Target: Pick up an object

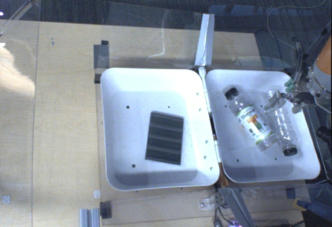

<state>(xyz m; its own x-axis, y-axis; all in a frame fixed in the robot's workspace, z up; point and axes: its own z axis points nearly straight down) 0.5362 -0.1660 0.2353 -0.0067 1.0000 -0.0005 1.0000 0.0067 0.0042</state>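
Note:
Two clear plastic bottles lie in the right bin (306, 171). One has a black cap and a green-and-orange label (252, 120) and slants from upper left to lower right. The other, unlabelled bottle (282, 128) lies just right of it, with its black cap toward the bin's front. A dark ribbed rectangular block (165, 137) lies flat in the left bin (119, 91). My gripper (291, 96) hangs at the right bin's far right side, over or just beside the unlabelled bottle's upper end. I see nothing lifted from the bin.
A metal bracket (204, 44) stands upright behind the seam between the bins. Clear panels and wooden bench surface lie to the left. Cables and fixtures crowd the front right corner below the right bin.

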